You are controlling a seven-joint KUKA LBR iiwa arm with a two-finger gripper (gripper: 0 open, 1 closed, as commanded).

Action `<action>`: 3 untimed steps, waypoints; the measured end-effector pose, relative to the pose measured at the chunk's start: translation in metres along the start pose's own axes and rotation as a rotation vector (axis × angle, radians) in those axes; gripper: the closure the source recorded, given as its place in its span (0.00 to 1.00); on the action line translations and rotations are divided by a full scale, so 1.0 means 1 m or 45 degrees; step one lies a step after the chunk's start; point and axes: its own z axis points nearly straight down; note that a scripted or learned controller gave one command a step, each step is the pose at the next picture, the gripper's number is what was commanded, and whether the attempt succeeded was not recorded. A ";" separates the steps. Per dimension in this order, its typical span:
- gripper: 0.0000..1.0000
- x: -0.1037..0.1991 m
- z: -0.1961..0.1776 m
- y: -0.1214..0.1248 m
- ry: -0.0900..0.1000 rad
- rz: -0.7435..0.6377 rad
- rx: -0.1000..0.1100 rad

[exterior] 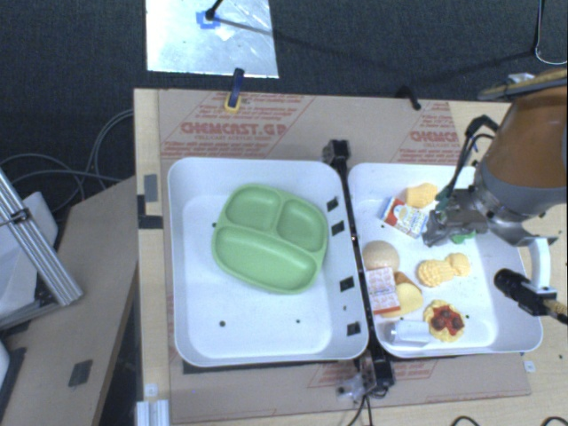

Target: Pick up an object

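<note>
You see the arm (532,162) as a bulky rounded body: a broad orange band above a smooth grey wrist. A thin black cable loops along its side, and the gripper (446,224) is dark metal.
</note>
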 end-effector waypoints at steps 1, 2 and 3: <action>1.00 0.021 0.014 -0.012 0.000 0.000 -0.001; 1.00 0.003 0.017 -0.012 -0.002 0.008 -0.002; 1.00 0.020 0.003 -0.015 -0.001 0.001 -0.006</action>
